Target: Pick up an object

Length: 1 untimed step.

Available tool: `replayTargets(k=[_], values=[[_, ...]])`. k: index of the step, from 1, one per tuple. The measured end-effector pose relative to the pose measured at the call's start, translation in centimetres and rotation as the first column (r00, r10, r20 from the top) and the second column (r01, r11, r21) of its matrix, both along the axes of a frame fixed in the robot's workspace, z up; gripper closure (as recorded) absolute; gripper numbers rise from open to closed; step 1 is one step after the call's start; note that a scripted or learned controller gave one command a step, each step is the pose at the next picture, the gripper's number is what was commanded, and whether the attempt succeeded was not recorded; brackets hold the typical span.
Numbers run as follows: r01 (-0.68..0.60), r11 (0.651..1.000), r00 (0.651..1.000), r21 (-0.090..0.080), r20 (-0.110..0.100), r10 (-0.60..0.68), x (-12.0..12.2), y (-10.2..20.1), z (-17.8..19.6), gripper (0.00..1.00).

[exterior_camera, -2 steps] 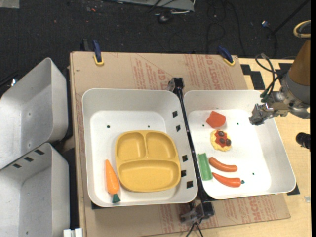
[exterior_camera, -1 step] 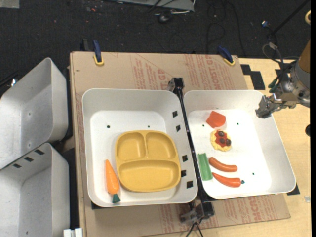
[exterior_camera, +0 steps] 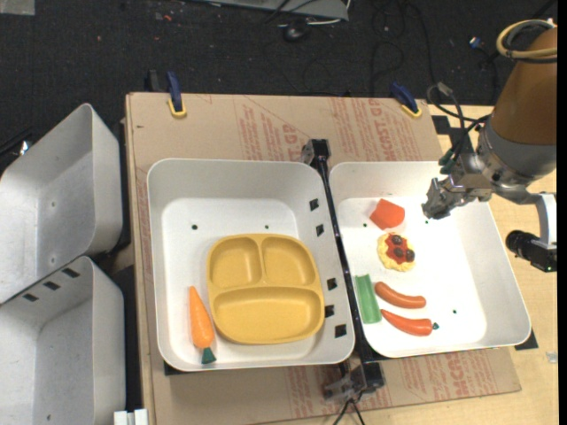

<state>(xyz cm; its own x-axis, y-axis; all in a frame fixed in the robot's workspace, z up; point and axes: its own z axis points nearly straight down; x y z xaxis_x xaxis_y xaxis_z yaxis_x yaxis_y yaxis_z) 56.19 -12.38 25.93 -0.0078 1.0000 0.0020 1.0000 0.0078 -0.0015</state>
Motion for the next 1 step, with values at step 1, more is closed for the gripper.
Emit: replayTargets(k=[1], values=[[0.001,1.0,1.0,-0.001,0.0,-0.001,-0.41,4.46,0.03,1.0]])
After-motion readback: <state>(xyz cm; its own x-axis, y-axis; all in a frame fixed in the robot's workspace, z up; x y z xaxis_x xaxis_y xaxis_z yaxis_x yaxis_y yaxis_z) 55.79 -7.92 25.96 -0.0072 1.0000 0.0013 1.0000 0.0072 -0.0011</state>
